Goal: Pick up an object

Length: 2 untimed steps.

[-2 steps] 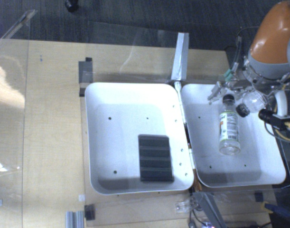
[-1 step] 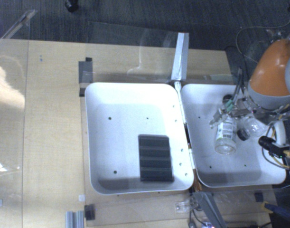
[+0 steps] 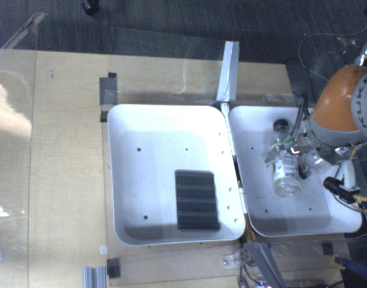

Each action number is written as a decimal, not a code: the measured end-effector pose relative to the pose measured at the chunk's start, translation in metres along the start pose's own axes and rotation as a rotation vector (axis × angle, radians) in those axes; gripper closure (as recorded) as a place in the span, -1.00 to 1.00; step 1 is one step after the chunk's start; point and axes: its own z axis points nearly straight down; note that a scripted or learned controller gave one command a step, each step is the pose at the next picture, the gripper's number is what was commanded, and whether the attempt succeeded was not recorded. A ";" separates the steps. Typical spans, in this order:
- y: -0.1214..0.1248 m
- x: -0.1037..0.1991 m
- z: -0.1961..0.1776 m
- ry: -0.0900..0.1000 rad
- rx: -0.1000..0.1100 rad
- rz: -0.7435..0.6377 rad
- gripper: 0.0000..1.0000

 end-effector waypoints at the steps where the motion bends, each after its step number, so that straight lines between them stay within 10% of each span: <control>1: -0.015 0.028 0.002 -0.011 -0.017 -0.088 -1.00; 2: 0.038 0.034 0.010 0.004 0.006 -0.125 -1.00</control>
